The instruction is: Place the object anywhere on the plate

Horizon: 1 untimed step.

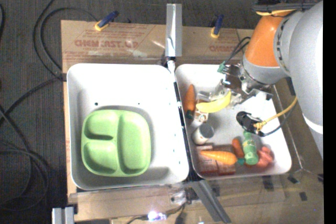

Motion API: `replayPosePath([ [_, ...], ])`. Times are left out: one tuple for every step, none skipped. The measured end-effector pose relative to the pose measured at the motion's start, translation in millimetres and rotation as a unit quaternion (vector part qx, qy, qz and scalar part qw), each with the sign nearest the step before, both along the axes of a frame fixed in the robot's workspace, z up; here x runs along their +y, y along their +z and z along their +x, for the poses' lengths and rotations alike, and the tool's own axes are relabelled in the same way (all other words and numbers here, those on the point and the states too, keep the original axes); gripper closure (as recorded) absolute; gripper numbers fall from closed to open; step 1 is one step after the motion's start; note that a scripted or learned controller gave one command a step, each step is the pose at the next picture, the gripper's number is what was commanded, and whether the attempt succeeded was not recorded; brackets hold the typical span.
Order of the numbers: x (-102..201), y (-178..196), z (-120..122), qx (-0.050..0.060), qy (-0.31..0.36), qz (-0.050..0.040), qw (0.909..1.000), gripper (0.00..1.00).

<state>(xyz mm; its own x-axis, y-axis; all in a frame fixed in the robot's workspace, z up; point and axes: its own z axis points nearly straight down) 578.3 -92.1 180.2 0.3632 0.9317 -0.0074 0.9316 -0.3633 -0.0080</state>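
Camera view | tool (223,96) over banana (214,105) | fingers hard to make out

Glossy green plastic plate (116,142)

Fixed overhead — slanted down on both bins (73,113).

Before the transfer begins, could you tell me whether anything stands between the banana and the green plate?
Only the two bin walls meeting between the banana, at the tool in the right bin, and the green plate in the left bin.
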Motion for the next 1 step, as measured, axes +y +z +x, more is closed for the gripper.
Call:
replayPosePath([
  [47.6, 0.1, 4.7, 0.000, -0.005, 0.0004, 1.0000, 1.00],
])
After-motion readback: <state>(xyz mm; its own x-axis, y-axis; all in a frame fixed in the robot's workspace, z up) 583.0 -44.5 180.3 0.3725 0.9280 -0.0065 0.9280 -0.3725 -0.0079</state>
